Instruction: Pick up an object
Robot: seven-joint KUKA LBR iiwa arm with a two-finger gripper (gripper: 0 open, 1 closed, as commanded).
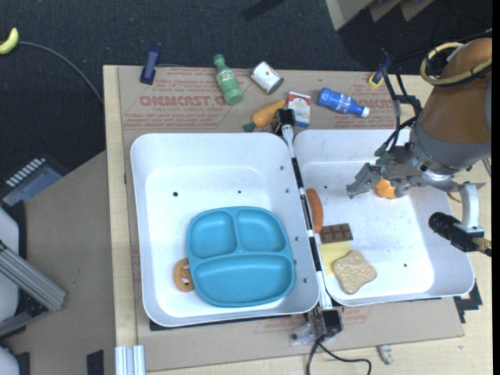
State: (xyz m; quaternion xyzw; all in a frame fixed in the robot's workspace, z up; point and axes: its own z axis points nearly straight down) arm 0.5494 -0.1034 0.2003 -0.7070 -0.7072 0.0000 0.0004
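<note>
My gripper (378,181) hangs low over the upper middle of the right bin (437,287), with the grey and orange arm behind it at the right. A small orange object (385,188) sits right at the gripper's tip, partly covered by it. Lower left in the same bin lie a red-brown sausage (314,208), a chocolate bar (337,233), a yellow cheese slice (333,252) and a piece of toast (354,272). These four lie apart from the gripper.
The left bin (156,170) holds a blue divided plate (239,254) with a brown pretzel (183,276) at its left edge. Behind the bins lie a green bottle (228,80), a can (266,76), a small carton (298,108) and a blue bottle (342,102).
</note>
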